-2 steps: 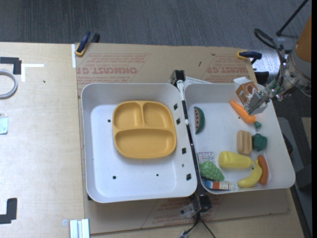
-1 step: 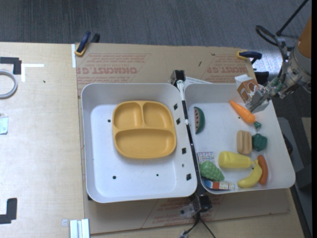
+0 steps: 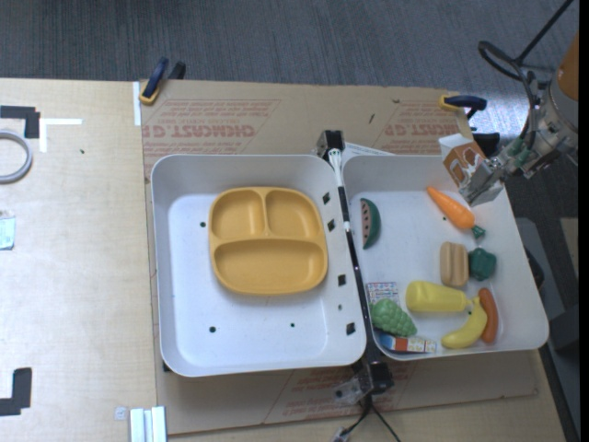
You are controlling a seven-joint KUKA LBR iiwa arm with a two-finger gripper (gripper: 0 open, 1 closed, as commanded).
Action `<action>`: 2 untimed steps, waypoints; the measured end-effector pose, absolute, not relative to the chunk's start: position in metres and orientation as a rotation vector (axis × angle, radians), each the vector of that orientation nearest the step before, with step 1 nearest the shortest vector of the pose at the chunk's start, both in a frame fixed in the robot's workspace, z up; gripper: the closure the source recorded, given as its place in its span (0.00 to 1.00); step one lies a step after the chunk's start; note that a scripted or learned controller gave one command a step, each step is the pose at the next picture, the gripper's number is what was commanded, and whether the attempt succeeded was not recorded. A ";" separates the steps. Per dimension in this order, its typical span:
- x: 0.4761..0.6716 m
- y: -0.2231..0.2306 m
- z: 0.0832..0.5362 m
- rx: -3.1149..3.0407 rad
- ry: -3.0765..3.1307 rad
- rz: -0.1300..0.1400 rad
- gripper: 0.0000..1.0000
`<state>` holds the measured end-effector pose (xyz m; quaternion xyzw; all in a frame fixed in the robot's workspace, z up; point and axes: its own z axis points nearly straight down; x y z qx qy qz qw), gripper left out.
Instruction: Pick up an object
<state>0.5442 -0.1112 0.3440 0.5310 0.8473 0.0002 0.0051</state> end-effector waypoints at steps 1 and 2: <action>0.545 -0.111 0.354 1.658 2.653 0.000 1.00; 0.546 -0.112 0.363 1.653 2.653 0.001 1.00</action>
